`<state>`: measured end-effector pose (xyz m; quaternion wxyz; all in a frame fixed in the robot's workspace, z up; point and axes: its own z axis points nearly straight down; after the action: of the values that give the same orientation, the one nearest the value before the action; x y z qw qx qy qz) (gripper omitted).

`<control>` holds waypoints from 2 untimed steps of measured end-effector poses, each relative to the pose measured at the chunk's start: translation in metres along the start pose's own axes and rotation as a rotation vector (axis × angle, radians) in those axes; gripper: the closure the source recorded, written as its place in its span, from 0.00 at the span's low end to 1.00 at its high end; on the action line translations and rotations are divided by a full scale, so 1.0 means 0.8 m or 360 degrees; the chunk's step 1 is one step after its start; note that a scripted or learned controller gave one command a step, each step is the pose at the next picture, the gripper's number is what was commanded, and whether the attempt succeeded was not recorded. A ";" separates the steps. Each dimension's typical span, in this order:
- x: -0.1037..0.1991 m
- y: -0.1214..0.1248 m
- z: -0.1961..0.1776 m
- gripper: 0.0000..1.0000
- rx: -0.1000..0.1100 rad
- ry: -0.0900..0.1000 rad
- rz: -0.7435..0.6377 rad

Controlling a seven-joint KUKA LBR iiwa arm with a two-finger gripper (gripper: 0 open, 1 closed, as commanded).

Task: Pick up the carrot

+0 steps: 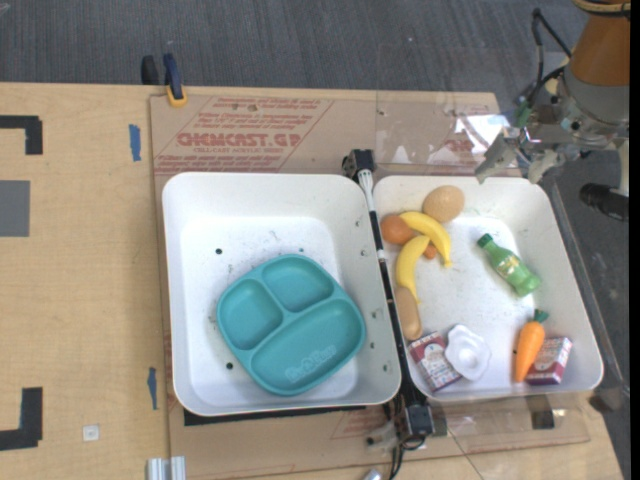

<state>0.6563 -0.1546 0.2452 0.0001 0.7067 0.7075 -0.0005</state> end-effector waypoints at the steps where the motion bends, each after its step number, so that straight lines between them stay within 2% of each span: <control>1: -0.027 -0.143 0.137 0.00 0.0015 0.0003 -0.0231; 2: -0.079 -0.207 0.184 0.00 0.0008 0.0022 -0.0403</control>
<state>0.4907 -0.2183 0.0982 -0.0065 0.6117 0.7911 0.0026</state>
